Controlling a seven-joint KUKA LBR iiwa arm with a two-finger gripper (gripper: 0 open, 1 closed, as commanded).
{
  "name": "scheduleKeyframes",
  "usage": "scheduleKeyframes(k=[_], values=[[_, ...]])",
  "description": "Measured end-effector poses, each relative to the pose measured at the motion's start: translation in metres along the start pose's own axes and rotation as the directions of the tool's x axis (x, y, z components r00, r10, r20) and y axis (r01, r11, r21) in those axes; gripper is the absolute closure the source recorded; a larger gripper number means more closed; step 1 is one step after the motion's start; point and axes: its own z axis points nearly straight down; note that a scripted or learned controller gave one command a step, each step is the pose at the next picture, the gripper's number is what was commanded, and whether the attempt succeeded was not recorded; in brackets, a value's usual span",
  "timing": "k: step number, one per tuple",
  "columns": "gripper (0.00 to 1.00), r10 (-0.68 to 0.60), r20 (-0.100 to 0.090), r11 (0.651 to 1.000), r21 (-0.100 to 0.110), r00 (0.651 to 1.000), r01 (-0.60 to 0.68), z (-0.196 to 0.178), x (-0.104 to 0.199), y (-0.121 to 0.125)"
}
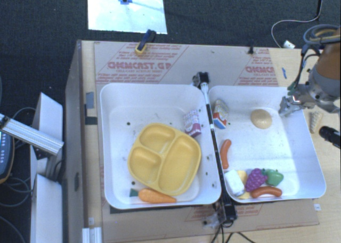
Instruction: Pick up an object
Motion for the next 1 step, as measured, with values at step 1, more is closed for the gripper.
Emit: scheduleKeyframes(k=[1], values=[[1.0, -0.003, -0.004, 1.0, 0.003, 1.0, 0.003, 0.0271, 0.057, 0.001]])
